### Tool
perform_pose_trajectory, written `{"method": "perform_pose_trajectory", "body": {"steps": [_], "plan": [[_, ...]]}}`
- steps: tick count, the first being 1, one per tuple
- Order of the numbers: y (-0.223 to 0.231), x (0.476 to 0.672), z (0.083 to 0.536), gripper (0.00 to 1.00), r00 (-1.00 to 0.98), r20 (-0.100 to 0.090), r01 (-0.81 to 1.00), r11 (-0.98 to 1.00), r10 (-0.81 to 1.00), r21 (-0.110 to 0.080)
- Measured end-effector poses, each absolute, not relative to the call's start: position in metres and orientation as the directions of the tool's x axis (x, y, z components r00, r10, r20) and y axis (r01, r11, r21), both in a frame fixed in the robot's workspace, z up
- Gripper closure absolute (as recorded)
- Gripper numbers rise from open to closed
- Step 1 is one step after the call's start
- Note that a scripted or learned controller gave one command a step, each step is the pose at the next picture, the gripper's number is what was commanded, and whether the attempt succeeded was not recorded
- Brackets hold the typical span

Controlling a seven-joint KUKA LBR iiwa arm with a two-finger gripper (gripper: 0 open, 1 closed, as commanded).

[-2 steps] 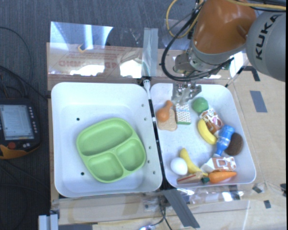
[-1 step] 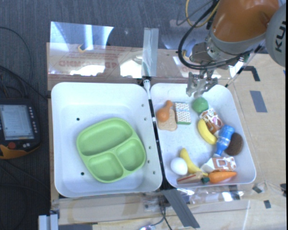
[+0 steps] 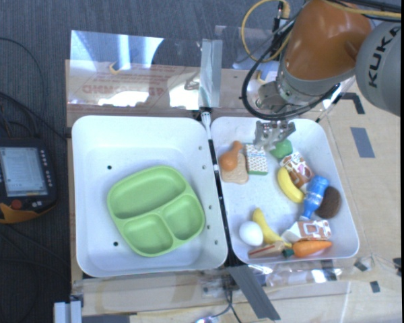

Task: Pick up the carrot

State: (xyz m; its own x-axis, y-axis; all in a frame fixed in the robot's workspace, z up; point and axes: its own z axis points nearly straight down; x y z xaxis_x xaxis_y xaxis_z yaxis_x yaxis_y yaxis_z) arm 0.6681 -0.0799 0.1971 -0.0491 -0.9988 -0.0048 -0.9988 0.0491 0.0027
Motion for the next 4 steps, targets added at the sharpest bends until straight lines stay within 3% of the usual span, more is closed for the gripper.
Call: {"method": "perform_pose_trajectory", "body": {"steps": [1, 2, 3, 4], "plan": [[-0.042, 0.669, 0.184, 1.0, 0.067, -0.004, -0.998, -0.067, -0.998, 0.0], [-0.088, 0.648, 0.184, 1.0, -0.221, -0.003, -0.975, 0.221, -0.975, -0.001], [-0.076, 0.669, 0.184, 1.0, -0.015, -0.004, -1.0, 0.015, -1.0, -0.003], [-0.066, 0.669, 0.185, 1.0, 0.113, -0.003, -0.994, -0.113, -0.994, -0.003]]}}
